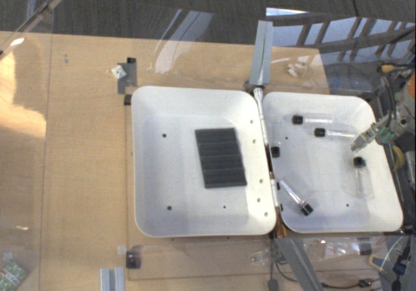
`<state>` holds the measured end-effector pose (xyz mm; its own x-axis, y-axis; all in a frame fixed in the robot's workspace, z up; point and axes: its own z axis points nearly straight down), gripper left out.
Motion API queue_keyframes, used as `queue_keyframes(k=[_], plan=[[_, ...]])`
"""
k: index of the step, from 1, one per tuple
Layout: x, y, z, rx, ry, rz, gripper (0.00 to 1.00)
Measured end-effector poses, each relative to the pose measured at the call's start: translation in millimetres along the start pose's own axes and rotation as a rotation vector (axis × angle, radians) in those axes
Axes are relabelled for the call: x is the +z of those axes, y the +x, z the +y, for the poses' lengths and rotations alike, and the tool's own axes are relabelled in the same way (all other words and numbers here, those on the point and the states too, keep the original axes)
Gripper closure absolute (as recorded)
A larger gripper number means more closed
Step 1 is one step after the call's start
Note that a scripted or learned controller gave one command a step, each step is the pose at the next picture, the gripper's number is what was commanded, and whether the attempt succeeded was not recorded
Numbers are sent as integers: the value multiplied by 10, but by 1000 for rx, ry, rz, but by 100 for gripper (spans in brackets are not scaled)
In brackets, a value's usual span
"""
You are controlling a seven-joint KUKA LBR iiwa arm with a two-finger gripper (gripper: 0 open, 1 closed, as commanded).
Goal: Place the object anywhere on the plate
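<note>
Looking down on the bench, you have two shallow white bins side by side. Take the dark grey ribbed rectangular plate [221,158] as your landmark: it lies flat near the middle of the left white bin [151,153].

To the right of the plate, across the seam, the right white bin [383,215] holds several clear plastic tubes with black caps. One capped tube [311,119] lies up and to the right of the plate, and a second capped tube [333,132] lies just beyond it. A third tube [359,176] rests farther right, roughly level with the plate, and a fourth tube [294,197] lies nearest the plate's lower right corner. None touches the plate.

Your two-finger gripper [359,143] sits far right of the plate, between the second and third tubes — you cannot tell how it is set.

No writing is legible anywhere.
</note>
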<state>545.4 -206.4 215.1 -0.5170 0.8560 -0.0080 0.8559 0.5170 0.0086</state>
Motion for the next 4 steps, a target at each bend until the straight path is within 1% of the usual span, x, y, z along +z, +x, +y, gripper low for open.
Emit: queue_keyframes(k=[1,2,3,4], plan=[[282,400,200,-49,2,2,100],[34,862,332,175,2,2,100],[211,969,1378,254,5,5,100],[-19,1691,1677,294,3,5,100]])
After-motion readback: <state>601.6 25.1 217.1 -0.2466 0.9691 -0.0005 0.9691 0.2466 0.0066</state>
